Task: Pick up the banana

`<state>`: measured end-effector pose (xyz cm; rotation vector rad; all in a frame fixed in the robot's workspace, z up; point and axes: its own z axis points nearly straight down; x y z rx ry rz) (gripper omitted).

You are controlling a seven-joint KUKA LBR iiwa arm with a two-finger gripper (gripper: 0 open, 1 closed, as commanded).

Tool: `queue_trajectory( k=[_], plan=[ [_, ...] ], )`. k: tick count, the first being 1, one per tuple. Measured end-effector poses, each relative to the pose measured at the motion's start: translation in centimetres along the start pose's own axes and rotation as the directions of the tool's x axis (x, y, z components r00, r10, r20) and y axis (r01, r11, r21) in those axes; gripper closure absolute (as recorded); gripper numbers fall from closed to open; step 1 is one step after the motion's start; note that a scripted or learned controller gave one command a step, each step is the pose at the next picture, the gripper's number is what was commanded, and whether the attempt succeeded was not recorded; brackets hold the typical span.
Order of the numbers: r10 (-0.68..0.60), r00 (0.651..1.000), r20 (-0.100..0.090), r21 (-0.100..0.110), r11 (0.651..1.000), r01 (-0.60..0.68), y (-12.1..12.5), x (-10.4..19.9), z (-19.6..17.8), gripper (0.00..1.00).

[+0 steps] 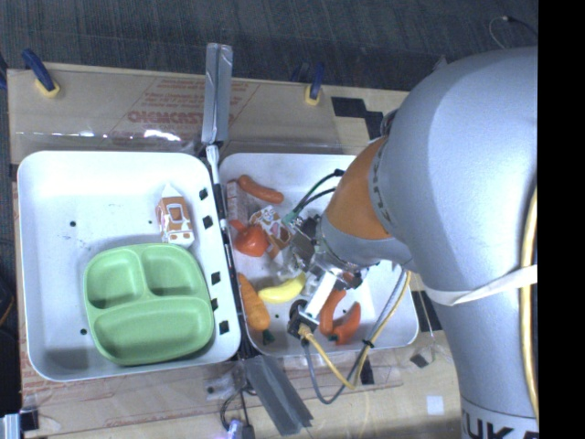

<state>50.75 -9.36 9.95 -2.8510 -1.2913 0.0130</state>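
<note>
The banana is small, yellow and curved (like a smile), just below the gripper; open or closed, I cannot tell.

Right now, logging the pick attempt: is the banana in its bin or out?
In: the banana lies on the floor of the right bin, beside the carrot.

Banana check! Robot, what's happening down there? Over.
End effector over the right bin, close by the banana. Banana lying on the bin floor. Carrot close beside it, tomato just behind.
</note>
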Motion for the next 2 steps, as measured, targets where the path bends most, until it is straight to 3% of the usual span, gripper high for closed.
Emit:
queue_trajectory(
  k=[1, 2],
  plan=[
    [0.286, 0.958, -0.004, -0.009, 0.958, -0.286, 1.4, 10.9, -9.9, 1.00],
    [0.389, 0.921, -0.003, -0.008, 0.921, -0.389, 0.5, 15.3, -13.6, 1.00]
  ],
)
